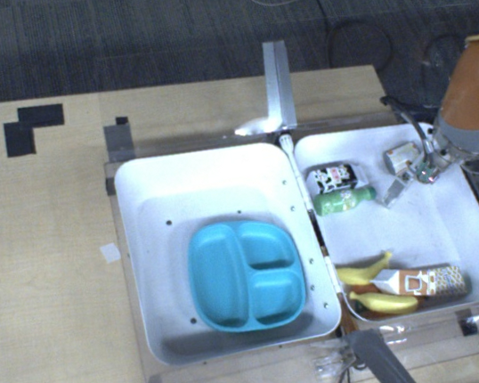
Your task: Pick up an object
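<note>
The right bin [461,223] holds a green bottle [343,201] lying on its side against the left wall. A black-and-white can [335,178] lies just behind the bottle. Two yellow bananas [372,287] rest at the front left, with a brown and white packet [425,281] lying across them. My gripper [397,181] hangs over the bin's back right part, a short way right of the bottle and can, with nothing seen in it.
The left bin [156,262] bears a blue divided tray [247,274]. A metal post [278,81] stands behind the divider between the bins. The grey arm with its orange band [475,95] comes in from the right edge.
</note>
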Tool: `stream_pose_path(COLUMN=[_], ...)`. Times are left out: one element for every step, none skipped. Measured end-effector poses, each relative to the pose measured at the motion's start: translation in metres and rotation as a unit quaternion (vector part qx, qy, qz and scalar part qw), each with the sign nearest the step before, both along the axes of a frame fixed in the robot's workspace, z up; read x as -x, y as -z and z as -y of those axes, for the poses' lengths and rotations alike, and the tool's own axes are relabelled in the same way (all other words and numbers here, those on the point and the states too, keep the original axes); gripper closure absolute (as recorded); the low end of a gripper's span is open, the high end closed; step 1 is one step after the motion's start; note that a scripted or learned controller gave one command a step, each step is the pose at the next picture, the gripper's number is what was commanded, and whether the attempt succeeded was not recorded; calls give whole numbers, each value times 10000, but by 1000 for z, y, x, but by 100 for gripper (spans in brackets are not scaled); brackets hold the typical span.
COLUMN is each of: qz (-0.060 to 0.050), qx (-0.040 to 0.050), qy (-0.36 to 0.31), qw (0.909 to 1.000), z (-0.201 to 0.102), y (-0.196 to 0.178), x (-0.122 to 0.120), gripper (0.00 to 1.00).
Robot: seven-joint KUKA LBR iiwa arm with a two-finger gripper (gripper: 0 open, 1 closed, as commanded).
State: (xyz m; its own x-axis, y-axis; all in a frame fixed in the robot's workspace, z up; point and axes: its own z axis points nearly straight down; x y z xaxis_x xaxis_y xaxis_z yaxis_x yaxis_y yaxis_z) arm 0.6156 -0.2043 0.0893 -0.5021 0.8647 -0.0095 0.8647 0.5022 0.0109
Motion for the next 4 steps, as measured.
stream_pose_path(qz=[-143, -69, 6, -11], qx=[-16, 7, 30, 12], qy=[-659, -1241, -1251, -1182], qw=[9977, 9922, 9921, 9930], z=[4, -9, -10, -32], y=[0, -12, -27, -99], x=[-51, -48, -52, -32], gripper=[0, 0, 100, 100])
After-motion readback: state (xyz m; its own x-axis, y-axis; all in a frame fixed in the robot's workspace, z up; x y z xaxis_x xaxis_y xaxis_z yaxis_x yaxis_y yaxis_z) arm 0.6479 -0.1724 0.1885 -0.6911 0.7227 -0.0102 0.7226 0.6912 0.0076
